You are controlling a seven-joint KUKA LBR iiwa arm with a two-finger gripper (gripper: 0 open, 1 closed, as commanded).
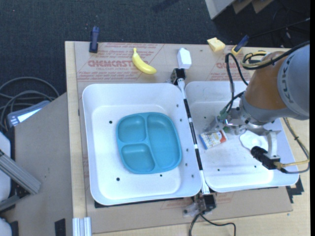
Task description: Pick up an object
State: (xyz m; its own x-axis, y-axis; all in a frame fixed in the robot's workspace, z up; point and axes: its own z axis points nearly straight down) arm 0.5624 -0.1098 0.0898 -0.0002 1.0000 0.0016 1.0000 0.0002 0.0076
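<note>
Carton (212,139) in the right bin (236,173) looks light, stiff and crushable, so I'd pinch its narrow sides; can't tell how the gripper (227,123) is set.

One fixed overhead camera
You look down at a slant on the tabletop (74,132) and both bins, from moderately high.

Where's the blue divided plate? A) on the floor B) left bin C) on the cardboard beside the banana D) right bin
B: the blue divided plate lies flat in the middle of the left bin.
</note>
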